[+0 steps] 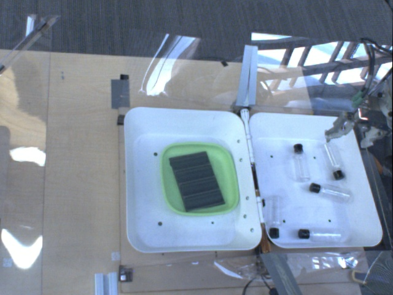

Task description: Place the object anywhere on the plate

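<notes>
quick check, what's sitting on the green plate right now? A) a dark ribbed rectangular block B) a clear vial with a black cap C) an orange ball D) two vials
A: a dark ribbed rectangular block lies on the green plate in the left bin, while the clear black-capped vials lie in the right bin.

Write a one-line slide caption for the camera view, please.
Green plate bearing a dark ribbed block in the left bin; clear black-capped vials in the right bin.

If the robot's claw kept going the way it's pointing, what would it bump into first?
The gripper points down-left into the right bin. Probably the clear vial just below it comes first, though depth is hard to judge.
</notes>
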You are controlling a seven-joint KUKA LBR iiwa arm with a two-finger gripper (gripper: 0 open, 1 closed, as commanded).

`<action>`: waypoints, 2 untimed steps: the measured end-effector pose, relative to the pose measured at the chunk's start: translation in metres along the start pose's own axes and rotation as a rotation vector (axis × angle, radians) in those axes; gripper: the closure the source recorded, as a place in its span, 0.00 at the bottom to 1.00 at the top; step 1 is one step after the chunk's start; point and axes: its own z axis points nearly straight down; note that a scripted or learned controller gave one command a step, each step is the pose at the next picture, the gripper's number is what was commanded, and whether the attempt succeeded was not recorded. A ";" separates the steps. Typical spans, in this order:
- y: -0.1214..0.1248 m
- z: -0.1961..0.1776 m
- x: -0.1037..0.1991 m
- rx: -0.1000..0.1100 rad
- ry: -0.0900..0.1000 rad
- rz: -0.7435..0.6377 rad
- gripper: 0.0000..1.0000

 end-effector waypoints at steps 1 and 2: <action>-0.052 -0.013 -0.041 0.002 -0.001 0.035 0.00; 0.037 0.008 -0.026 0.003 -0.001 0.080 0.00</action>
